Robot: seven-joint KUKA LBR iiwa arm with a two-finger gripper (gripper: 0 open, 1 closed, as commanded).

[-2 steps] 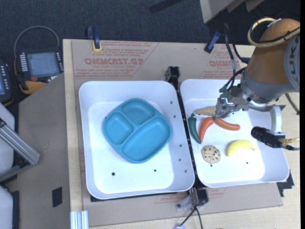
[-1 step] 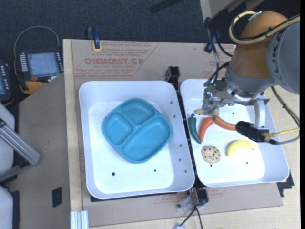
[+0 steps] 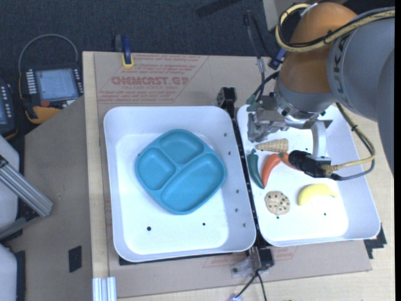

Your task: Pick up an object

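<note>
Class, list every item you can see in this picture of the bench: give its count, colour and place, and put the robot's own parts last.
Shallow white plastic bins: 2, white, side by side, left and right.
Divided blue plastic plate: 1, blue, left bin.
Toy ice-cream cone: 1, tan, right bin, top.
Green toy pepper: 1, green, right bin's left edge.
Orange toy carrot: 1, orange, beside the pepper.
Round speckled cookie: 1, tan, right bin.
Yellow toy banana: 1, yellow, right of cookie.
Handheld screen pendant: 1, grey, upper left.
Gripper: 1, grey, above the cone.
</note>
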